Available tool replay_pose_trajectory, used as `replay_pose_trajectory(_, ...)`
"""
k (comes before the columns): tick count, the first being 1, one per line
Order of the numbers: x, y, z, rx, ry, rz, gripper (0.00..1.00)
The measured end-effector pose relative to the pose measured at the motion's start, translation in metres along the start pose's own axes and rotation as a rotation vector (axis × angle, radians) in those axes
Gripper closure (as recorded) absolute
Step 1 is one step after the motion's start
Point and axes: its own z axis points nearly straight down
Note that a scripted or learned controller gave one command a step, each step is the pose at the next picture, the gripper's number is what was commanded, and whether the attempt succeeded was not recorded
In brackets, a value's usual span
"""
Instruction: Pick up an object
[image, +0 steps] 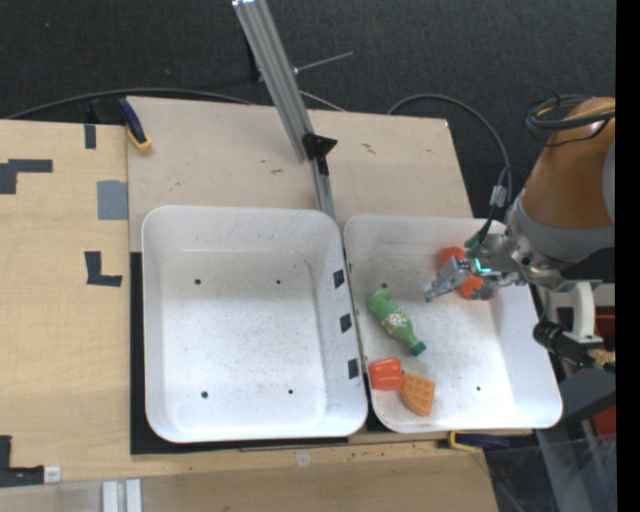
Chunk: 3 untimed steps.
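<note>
Nearest the camera, in the front of the right bin (520, 405), lie a waffle-like orange piece (419, 394) and, just beside it on its left, a small red-orange block (386, 375). A bit farther in, approx. the middle of this bin, a green bottle (394, 321) lies on its side, with a pale label (too small to read, so no brand or writing I can give). Farther again, toward the bin's right wall, the pincer (449, 282) is low over an orange-red object (468, 274) and looks to touch it; whether it is wide, narrow or holding, I cannot tell. The left bin (165, 300) is next to it on the worktop (60, 250). Judging by looks, all items are toy food, prob. light, stiff plastic, a little slippery. The bottle should be taken across its body, the orange-red object across its widest part.
</note>
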Motion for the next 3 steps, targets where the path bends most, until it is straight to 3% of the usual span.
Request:
replay_pose_trajectory(1,0.0,0.001,-0.002,-0.004,-0.001,-0.001,0.0)
replay_pose_trajectory(3,-0.013,-0.006,0.108,0.002,0.0,0.001,0.0)
